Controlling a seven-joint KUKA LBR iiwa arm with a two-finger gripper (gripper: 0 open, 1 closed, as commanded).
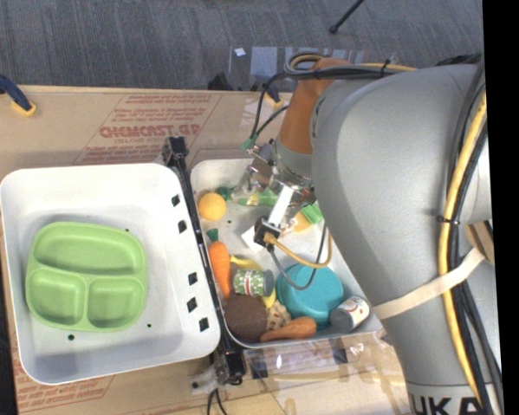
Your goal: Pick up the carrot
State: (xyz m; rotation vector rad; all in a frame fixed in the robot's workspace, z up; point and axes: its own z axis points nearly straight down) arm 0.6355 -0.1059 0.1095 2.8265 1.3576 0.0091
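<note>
Camera view looks down on the carrot [220, 267], which lies in the right bin [212, 172] hard against its 9 o'clock wall. Its long axis runs roughly from 12 to 6, and the broader end seems to point toward 12. A yellow ball [212, 205] sits just beyond that end. At the carrot's 3 o'clock a small green-labelled can [252, 283] lies close beside it, and a brown rounded lump [246, 316] crowds the tip at 5 o'clock. The gripper [265, 183] hangs over the upper middle of the same bin, with the carrot at about its 7 o'clock and apart from it. The wrist hides its working end, so I cannot tell whether the claw is released or clenched, and nothing is seen in its hold. The carrot looks like a toy: probably light, stiff and smooth-skinned, so likely to slip or roll under a pinch near the taper. The surest hold would be across its width at the thick upper half, closing along the 9-to-3 line. The wall leaves little room on the 9 o'clock side, so the claw may need to nudge it inward first. A second orange-brown piece [288, 331] near the bin's 6 o'clock edge could be mistaken for the target. The left bin [94, 189] holds a green divided plate [87, 275].
</note>
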